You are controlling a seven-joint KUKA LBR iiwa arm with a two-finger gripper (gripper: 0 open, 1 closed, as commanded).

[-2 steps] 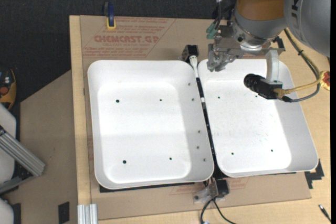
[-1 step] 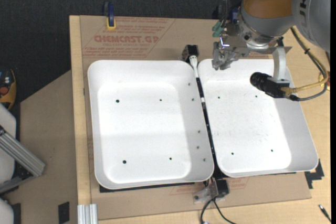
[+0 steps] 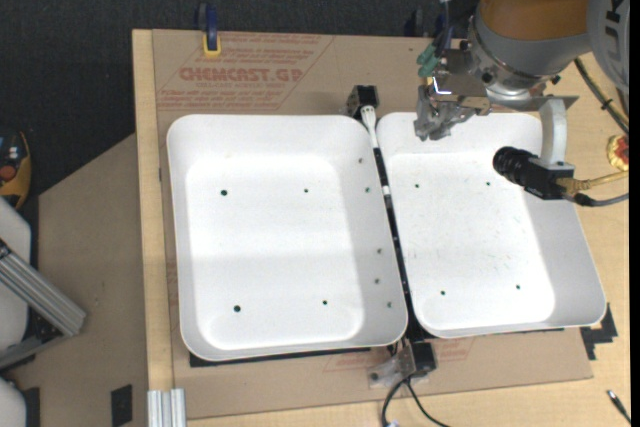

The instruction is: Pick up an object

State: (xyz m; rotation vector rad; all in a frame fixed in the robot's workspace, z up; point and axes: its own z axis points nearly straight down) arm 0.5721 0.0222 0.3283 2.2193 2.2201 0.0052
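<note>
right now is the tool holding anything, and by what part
Nothing shows between the tips of the tool, which hangs over the far edge of the right bin.

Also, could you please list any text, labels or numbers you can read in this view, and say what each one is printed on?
"CHEMCAST GP", in red letters, on the brown board behind the left bin.
Smaller red print above and below it is too blurred to read.
Faint red print on the board's front edge is also unreadable.

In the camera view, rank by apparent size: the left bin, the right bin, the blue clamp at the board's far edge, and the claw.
1. Left bin and right bin: look alike, unranked.
2. Claw, though it is nearer the camera, so unsure.
3. Blue clamp.
</note>
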